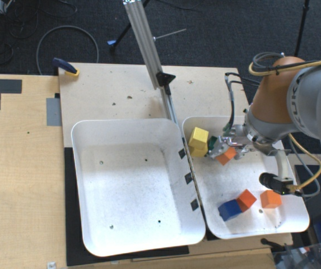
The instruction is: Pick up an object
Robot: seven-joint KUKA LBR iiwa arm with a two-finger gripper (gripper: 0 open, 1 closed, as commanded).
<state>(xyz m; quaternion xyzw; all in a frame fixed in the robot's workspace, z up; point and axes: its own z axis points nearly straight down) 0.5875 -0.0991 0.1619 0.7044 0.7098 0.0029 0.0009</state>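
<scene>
My gripper [226, 152] reaches into the right bin [294, 220] from the right, near its far left corner. A small orange block [226, 158] sits tilted between its fingertips, and the gripper is shut on it. Just left of it lies a green block [213, 145], touching a yellow block [198, 141] by the bin's left wall. Near the front of the same bin rest a blue block [229, 209], an orange block [246, 198] and another orange block [270, 199].
The left bin [87, 150] stands beside the right one, their walls meeting at a row of black clips [188, 177]. A slanted metal pole [147, 38] rises behind the bins. Cables [303, 181] hang off the arm over the right bin's right side.
</scene>
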